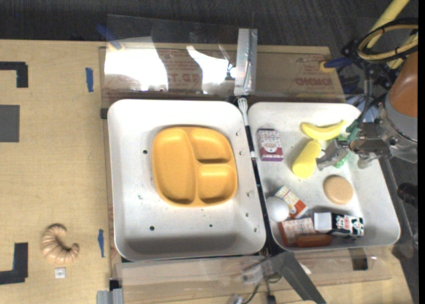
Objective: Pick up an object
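Right now | gripper (335,153) low in right bin (388,196), grip state unclear | just beside yellow bottle (305,158) and banana (323,129) | tan disc (339,190) near below | yellow divided plate (195,165) fills left bin (126,183)

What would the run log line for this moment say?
arm: over right bin | tool: beside banana, yellow cylinder | held: nothing seen | left bin: yellow divided plate
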`<state>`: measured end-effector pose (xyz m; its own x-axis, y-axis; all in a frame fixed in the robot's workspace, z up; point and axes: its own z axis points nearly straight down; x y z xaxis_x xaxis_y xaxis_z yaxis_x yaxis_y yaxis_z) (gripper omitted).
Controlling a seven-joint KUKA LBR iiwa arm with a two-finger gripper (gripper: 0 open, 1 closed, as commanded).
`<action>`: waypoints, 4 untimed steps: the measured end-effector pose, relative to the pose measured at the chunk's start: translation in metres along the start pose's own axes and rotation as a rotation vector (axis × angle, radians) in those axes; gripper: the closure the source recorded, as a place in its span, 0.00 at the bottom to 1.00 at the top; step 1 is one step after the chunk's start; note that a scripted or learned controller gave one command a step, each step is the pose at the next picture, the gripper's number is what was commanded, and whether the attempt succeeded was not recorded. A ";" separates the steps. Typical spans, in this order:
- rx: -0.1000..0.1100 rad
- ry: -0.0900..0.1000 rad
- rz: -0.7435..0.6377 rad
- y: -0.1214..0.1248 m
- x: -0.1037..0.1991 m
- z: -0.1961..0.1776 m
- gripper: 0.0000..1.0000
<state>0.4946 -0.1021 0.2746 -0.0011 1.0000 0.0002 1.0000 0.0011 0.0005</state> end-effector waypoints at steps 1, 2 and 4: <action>0.000 0.000 0.000 0.000 0.000 0.000 0.00; 0.011 0.002 0.020 0.042 0.004 0.109 0.00; -0.007 -0.001 0.061 0.085 -0.034 0.175 1.00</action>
<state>0.5793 -0.1360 0.0999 0.0603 0.9982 -0.0005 0.9982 -0.0603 0.0077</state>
